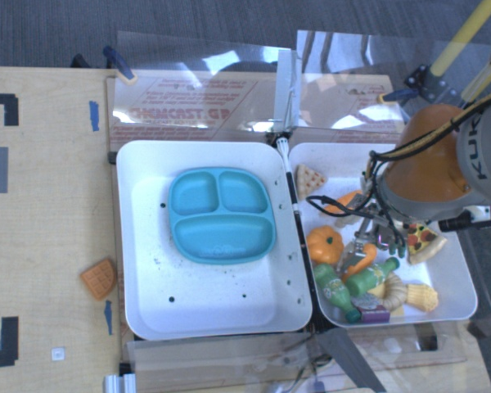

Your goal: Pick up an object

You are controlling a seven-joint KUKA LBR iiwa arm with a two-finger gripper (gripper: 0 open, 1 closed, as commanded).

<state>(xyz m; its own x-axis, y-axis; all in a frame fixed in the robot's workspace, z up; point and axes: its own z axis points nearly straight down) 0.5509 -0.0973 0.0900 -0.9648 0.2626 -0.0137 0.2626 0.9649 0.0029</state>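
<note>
- The arm reaches in from the right, its orange band [425, 158] bulking over the right bin [466, 301], with black cables looping round the wrist.
- The gripper [367, 240] hangs low in the middle of that bin, right over the heap of toy food. From here its fingers are lost among cables and toys, so I cannot tell whether they are spread, pressed together or pinching anything.
- Just under and beside the gripper lie a small orange pumpkin [325, 244], an orange carrot-like piece [358, 260] and a green bottle-shaped toy [368, 281].
- Nearer the front wall of the bin sit a green vegetable [334, 289], a purple piece [368, 311] and a yellow corn cob [420, 296], all crowded together.
- A waffle wedge [311, 178] lies apart near the back left corner, and a pizza slice [423, 240] rests by the right side, close to the arm.
- The left bin [139, 285] holds a blue divided plate [222, 214], flat and upright, set toward the back.
- Outside the bins, on the wooden worktop [41, 219], a small orange-brown waffle square [99, 278] lies just left of the left bin.
</note>
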